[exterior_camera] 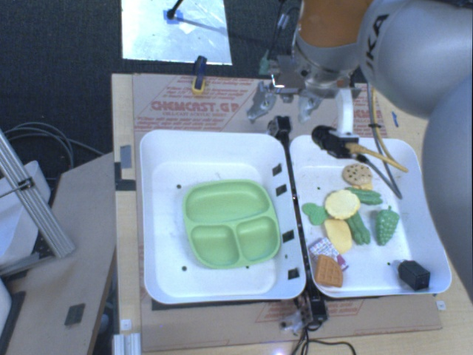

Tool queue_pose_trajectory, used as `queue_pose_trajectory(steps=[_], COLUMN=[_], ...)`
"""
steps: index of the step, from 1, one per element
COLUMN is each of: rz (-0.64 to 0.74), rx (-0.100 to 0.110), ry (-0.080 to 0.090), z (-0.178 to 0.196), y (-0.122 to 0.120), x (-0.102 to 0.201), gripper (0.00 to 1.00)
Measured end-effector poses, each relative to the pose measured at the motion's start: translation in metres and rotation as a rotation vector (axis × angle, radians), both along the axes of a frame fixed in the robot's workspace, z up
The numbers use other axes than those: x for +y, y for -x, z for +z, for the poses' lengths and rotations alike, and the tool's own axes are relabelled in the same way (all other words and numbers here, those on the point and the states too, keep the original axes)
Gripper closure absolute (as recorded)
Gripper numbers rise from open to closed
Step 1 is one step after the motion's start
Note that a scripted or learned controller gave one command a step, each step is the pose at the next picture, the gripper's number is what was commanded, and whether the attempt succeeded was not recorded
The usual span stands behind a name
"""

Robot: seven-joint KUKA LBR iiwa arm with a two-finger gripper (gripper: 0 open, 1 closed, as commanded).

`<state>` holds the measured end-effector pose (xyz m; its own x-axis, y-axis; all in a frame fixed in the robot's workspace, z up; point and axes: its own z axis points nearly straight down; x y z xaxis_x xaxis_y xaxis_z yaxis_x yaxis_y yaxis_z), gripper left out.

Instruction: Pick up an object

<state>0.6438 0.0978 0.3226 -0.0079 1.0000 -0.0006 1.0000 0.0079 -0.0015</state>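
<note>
Camera view: gripper (284,109) above the bins' far edge.
Fingers spread apart, empty; toy food lies in right bin (425,198).

Behind my two bins, a brown board (194,103) with red lettering covers the worktop (89,198), and a small yellow-and-blue clamp (199,76) stands on its far edge. Beyond it a shiny silver sheet (176,21) lies on dark carpet (52,58). Grey cables (44,135) loop at left.
</note>
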Motion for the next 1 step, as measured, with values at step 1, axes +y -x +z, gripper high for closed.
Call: queue_pose_trajectory(steps=[1], rz=[0.002], rx=[-0.004], ry=[-0.003], z=[-0.0234], y=[-0.0207], x=[0.0702], gripper=[0.00])
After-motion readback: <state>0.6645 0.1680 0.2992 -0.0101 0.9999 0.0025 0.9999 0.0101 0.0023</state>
